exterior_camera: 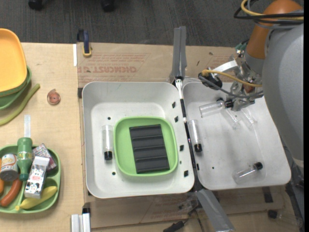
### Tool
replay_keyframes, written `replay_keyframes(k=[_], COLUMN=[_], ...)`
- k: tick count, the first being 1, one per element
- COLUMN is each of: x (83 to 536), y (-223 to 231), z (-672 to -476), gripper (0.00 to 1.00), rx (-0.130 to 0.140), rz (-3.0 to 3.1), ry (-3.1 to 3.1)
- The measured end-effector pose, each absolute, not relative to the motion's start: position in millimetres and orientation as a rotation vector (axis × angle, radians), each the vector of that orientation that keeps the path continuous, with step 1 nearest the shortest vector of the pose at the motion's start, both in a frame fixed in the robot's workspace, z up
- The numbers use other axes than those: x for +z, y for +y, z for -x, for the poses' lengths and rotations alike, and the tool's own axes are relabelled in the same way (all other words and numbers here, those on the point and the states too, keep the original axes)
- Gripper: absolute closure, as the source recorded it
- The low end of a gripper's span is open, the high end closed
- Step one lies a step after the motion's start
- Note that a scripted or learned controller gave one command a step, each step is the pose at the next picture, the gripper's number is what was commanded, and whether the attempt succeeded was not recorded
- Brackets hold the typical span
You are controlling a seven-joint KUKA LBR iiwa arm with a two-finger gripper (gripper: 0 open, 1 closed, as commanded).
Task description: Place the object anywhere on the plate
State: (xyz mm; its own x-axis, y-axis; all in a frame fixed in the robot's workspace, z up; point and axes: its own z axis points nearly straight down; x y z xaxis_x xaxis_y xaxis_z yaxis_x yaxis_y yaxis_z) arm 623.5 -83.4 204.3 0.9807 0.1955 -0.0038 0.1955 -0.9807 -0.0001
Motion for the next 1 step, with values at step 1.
replay_keyframes(k=[1], x=[204.4], y=[-83.3], z=[-623.5], gripper=[0.0], rx=[-0.006], rz=[-3.126], ry=[0.309])
